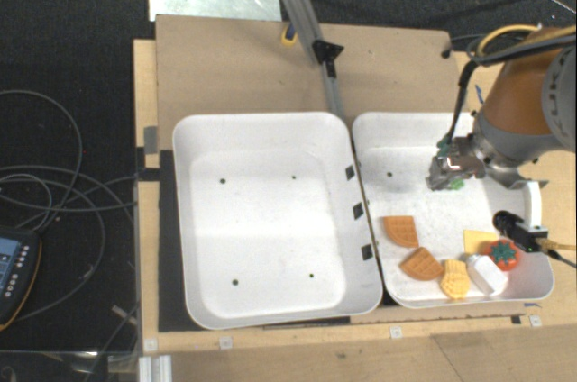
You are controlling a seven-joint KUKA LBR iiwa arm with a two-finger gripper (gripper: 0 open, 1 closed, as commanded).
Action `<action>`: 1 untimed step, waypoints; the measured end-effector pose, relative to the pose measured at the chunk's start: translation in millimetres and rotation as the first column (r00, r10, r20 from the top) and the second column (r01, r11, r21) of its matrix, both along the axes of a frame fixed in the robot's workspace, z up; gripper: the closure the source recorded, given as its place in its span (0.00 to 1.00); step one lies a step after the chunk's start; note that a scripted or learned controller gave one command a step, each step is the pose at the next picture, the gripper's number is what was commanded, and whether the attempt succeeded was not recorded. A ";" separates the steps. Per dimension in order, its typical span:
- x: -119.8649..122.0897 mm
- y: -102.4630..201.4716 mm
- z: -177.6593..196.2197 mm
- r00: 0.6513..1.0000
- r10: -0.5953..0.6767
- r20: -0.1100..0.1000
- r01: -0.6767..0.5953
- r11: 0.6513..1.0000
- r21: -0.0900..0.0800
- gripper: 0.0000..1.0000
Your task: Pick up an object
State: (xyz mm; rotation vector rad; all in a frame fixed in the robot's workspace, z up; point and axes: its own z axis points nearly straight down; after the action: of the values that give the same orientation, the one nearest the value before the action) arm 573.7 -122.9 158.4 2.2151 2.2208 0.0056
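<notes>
You have the arm [527, 96] reaching in from the right over the right bin [397, 141]. The gripper [444, 174] hangs over that bin's upper middle, pointing down toward the floor of the bin. A small green thing [454, 184] shows right at its tip, but you cannot tell from here whether it sits between the fingers or just beside them, and you cannot tell how wide the gripper stands; the wrist hides most of it.

Lower in the same bin lie the pickable things. An orange wedge [402, 231] lies near the bin's left wall, its broad end toward the top. A second orange piece [420, 264] lies just below it, its long axis slanting. A waffle-like yellow piece [455, 279] lies beside that, long axis roughly up and down. A white block [486, 275] touches it on the right, slanted. A yellow slab [479, 240] lies above the block. A red-and-green thing [505, 255] sits at the far right, partly covered by a black part of the arm.

The left bin [194, 137] lies beside it. No writing can be read on anything.
</notes>
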 end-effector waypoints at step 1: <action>0.2 1.5 43.8 1.000 0.003 0.000 -0.003 1.000 0.000 1.00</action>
State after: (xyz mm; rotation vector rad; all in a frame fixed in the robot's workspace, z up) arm 573.9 -121.4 202.2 2.2121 2.2236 0.0058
